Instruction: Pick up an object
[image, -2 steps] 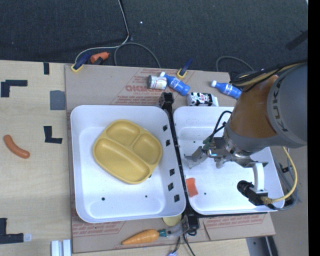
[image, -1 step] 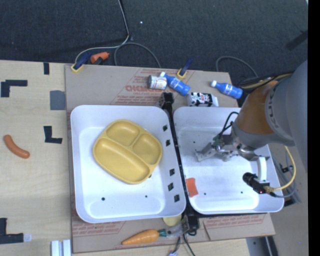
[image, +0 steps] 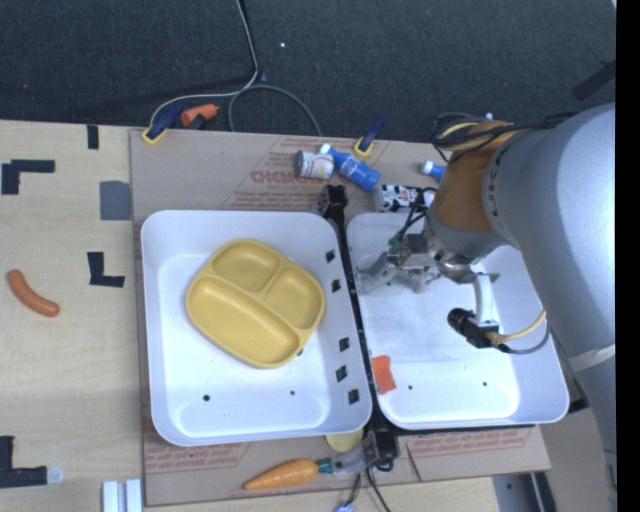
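A yellow divided plate (image: 257, 300) lies tilted in the left bin (image: 165, 400). A small orange block (image: 382, 375) rests near the left wall of the right bin (image: 530, 400). The grey arm with its orange band reaches in from the right, and its gripper (image: 400, 268) hangs low over the back left part of the right bin, well behind the orange block. Nothing can be seen held in the gripper.
A toy carrot (image: 285, 473) lies on the cardboard in front of the bins. A red sausage (image: 32, 293) lies on the bench at far left. Blue and white bottles (image: 340, 165) and clamps (image: 180, 118) sit behind the bins. A black cable (image: 480, 330) hangs off the wrist.
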